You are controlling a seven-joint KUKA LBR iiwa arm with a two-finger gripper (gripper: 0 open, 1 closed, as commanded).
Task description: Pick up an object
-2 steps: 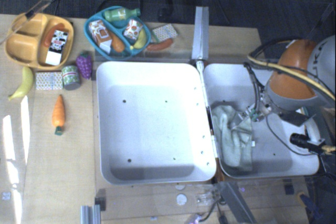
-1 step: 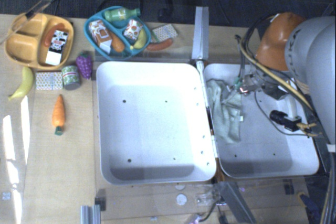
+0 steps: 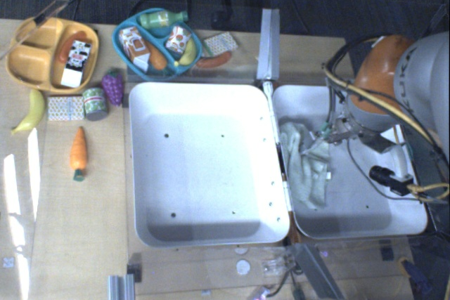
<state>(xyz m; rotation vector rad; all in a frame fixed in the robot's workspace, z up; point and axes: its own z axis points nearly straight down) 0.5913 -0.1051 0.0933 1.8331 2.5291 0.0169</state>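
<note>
While the left bin (image 3: 200, 165) is sitting bare beside it, the right bin (image 3: 365, 211) is holding a crumpled pale cloth (image 3: 304, 165) against its left wall. Just right of the cloth, the gripper (image 3: 329, 137) is hanging low; whether it is gripping anything, I cannot tell.

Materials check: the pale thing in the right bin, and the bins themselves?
Crumpled pale grey-green cloth: looks like soft fabric, matte, judging by folds and wrinkles. Shallow white bins, left and right: probably moulded plastic, smooth with slight sheen and rounded corners; painted metal can't be excluded.
</note>
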